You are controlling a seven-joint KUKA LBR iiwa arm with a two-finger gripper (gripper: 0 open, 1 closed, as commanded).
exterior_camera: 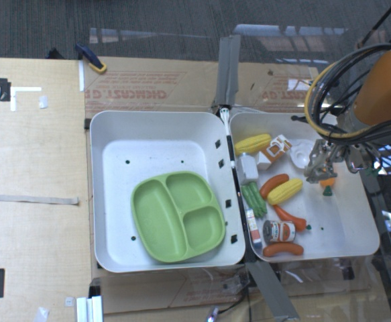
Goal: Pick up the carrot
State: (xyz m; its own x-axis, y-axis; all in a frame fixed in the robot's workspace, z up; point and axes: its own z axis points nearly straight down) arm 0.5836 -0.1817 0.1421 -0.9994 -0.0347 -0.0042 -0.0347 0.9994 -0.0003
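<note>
The carrot (pixel 327 180) is small and orange with a green top (pixel 328 191). It is in the right bin (pixel 346 237), near the bin's right side. My gripper (pixel 320 174) reaches in from the right and stands directly over it. The fingertips are closed around the orange body. Only a short orange piece and the green end show below the fingers. The rest of the carrot is hidden by the gripper, and I cannot tell whether it is off the bin floor.
Left of the gripper lie two corn cobs (pixel 252 143) (pixel 284 190), an orange carton (pixel 275 150), a green vegetable (pixel 253 200), a red pepper (pixel 290 216), a can (pixel 279 231) and a sausage (pixel 283 249). The left bin (pixel 115 139) holds a green divided plate (pixel 177 215).
</note>
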